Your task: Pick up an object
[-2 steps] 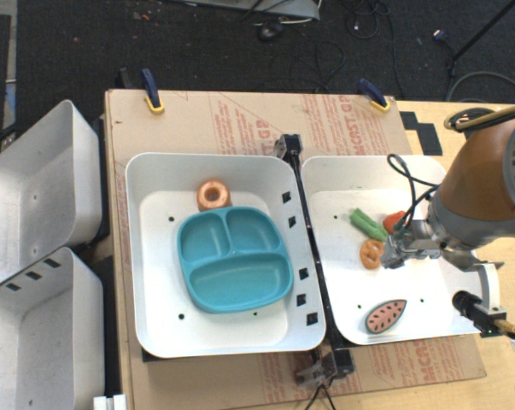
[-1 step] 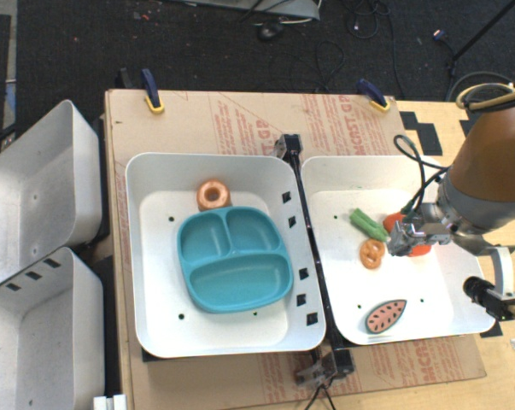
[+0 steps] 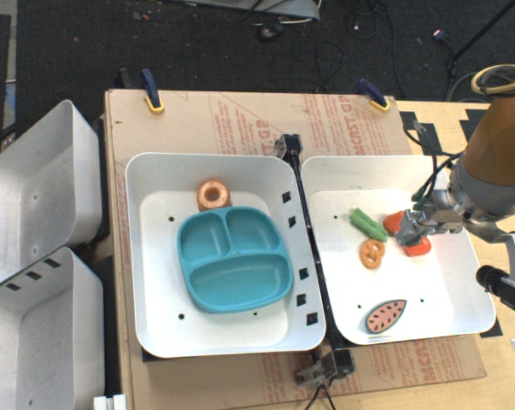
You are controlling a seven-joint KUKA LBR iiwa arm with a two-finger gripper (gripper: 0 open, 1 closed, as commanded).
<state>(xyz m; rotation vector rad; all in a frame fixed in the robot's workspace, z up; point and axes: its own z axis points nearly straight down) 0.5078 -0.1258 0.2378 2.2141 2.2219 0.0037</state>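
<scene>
Object for your pick: red-orange piece [image 3: 408, 233] in right bin [image 3: 462, 306], beside green piece [image 3: 367, 224], gripper [image 3: 410, 231] down upon it, opening not discernible, grasp unconfirmed.

Bench [image 3: 240, 114], cardboard-topped: 2 white bins side by side on it, left bin [image 3: 146, 254] touching right bin [image 3: 462, 314].

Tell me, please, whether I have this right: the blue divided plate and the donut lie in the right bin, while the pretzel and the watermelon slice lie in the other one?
Not quite: the camera view shows the blue divided plate and the donut in the left bin. The pretzel and the watermelon slice lie in the other one, the right bin.
</scene>
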